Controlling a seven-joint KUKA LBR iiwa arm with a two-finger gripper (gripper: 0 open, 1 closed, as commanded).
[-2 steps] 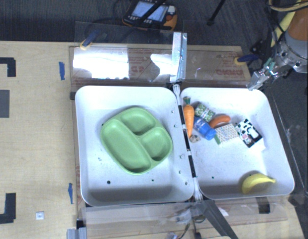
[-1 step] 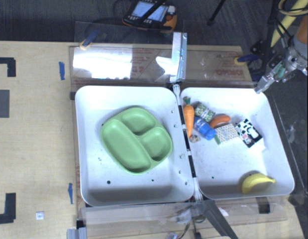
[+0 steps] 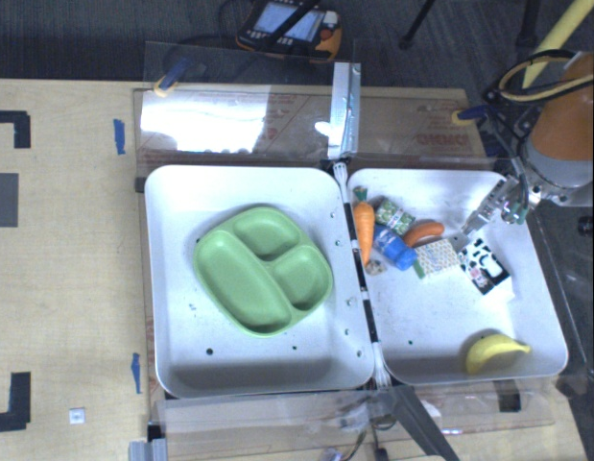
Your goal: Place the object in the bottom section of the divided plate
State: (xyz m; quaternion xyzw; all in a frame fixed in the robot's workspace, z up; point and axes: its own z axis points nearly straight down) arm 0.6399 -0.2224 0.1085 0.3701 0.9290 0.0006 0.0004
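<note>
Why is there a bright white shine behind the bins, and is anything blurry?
In the camera view, light glares off the clear sheet behind the left bin; the gripper looks smeared and fuzzy, while the green plate and banana look sharper, with soft shadows.

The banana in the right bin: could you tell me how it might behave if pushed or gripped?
The banana is curved, so it would probably pivot rather than roll straight. Its skin looks smooth, perhaps slippery. It lies near the bin's corner wall, which may crowd the hand.
</note>
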